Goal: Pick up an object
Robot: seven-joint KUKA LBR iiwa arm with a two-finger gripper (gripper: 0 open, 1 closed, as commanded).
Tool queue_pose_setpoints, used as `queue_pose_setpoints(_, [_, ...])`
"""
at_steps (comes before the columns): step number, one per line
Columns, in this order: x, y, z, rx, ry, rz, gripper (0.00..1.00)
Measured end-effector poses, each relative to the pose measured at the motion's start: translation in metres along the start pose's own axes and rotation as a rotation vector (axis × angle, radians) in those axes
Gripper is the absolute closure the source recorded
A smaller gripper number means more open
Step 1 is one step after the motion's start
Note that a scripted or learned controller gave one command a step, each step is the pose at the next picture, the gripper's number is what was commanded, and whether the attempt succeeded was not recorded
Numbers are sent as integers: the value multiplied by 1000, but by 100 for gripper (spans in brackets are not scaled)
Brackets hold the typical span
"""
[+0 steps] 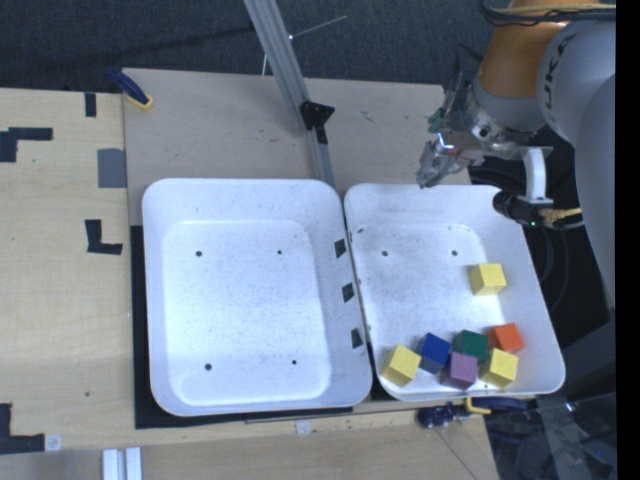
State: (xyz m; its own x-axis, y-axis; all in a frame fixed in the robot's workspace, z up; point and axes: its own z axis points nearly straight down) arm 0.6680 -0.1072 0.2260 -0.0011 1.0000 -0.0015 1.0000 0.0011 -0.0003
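Your gripper (432, 173) is hovering over the right bin's (420, 200) far edge, grip state unreadable, blocks clustering along its near edge.

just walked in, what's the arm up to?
Nothing picked yet. The gripper hangs above the far rim of the right bin, with nothing visible between its fingers. The blocks all lie in that bin: one yellow block alone by the right wall, and a cluster at the near edge with orange, green, blue, purple and two more yellow ones.
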Motion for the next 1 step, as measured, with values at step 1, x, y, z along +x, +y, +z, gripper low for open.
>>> queue_pose_setpoints(1, [43, -29, 10, 4, 2, -3, 100])
